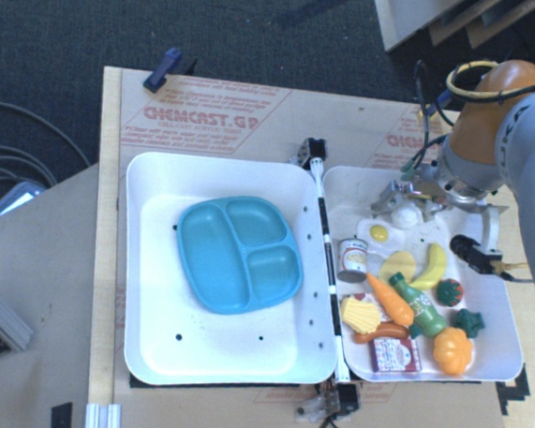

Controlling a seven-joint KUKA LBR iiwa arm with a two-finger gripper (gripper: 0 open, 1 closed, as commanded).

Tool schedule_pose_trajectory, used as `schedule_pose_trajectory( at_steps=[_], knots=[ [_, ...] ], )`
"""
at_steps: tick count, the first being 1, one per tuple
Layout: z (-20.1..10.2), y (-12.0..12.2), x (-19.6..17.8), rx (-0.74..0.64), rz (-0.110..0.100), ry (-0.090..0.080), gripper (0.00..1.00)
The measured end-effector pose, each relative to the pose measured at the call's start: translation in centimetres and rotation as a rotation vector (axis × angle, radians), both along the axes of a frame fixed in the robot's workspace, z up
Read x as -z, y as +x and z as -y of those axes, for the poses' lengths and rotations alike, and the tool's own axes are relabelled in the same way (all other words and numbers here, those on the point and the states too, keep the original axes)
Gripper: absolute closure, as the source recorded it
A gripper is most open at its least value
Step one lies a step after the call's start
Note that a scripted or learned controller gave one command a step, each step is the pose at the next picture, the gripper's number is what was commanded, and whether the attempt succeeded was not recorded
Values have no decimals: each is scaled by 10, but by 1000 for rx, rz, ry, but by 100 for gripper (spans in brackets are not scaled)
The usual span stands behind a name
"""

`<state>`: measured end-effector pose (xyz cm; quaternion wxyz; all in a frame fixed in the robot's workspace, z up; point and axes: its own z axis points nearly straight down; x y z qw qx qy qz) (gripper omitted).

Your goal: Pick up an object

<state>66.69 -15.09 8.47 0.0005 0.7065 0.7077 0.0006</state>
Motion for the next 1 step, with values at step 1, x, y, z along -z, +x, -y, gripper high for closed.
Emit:
schedule_pose_trajectory(
  at_steps=[1],
  knots=[
    [-55,0,0,1,-4,2,0]
  ],
)
